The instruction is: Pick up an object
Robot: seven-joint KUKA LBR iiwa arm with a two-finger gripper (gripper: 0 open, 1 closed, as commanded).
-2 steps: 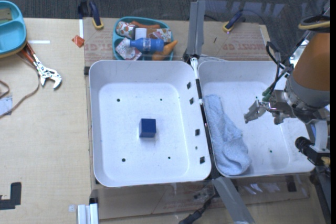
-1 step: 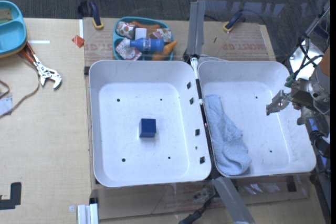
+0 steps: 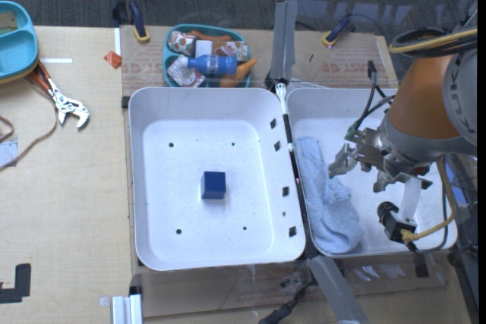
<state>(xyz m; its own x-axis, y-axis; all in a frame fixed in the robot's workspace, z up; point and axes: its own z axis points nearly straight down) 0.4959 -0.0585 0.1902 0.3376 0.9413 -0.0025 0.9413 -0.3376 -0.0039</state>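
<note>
A small blue cube (image 3: 214, 184) lies near the middle of the left bin (image 3: 152, 239). A pale blue cloth (image 3: 325, 201) lies crumpled along the left side of the right bin (image 3: 440, 239). My gripper (image 3: 360, 171) hangs over the right bin just right of the cloth, under the orange band of the arm (image 3: 425, 91). Its fingers (image 3: 339, 164) look spread apart, open, with nothing between them. The nearer finger is close to the cloth's right edge; contact is unclear.
A teal tub (image 3: 206, 57) of small items stands behind the left bin. A wrench (image 3: 67, 108) and a teal tray (image 3: 15, 38) lie on the bench at the far left. Cables (image 3: 414, 231) trail from the wrist over the right bin.
</note>
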